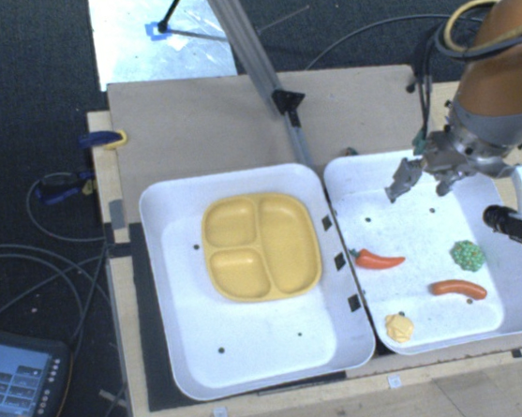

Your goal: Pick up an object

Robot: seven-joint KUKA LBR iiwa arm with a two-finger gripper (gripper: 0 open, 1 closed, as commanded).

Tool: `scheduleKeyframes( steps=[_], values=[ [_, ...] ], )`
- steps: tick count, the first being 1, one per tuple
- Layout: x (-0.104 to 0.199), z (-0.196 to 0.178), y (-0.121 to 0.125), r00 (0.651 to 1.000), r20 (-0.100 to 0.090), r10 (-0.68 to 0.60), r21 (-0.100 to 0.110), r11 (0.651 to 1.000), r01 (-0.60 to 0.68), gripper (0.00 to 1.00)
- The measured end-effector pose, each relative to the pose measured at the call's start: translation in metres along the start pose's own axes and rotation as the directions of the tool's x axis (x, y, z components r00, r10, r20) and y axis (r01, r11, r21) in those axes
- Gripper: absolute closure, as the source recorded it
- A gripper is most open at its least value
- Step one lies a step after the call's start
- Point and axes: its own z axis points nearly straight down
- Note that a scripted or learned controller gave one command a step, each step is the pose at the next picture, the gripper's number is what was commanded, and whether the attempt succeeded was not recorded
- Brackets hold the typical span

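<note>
The grey two-finger gripper (pixel 422 182) hangs with fingers spread apart, holding nothing. At its five o'clock lies the orange-red toy chili pepper (pixel 379 259). A yellow divided plastic plate (pixel 260 246) sits at its eight o'clock.

The grey arm (pixel 500 79) reaches in from the right; its gripper (pixel 424 178) hangs with fingers spread, nothing between them.

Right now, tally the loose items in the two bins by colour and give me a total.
Yellow: 2, the divided plate and the small yellow item
Red-orange: 2, the chili pepper and the sausage
Green: 1, the broccoli
Total: 5
</note>
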Motion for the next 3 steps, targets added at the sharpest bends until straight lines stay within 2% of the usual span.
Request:
scheduleKeyframes(
  steps=[2, 3],
  values=[
    [-0.007, 0.085, -0.002, 1.0, 0.0, 0.0, 0.0, 1.0, 0.0, 0.0],
    [-0.006, 0.072, -0.001, 1.0, -0.001, -0.001, -0.007, 1.0, 0.001, 1.0]
  ],
)
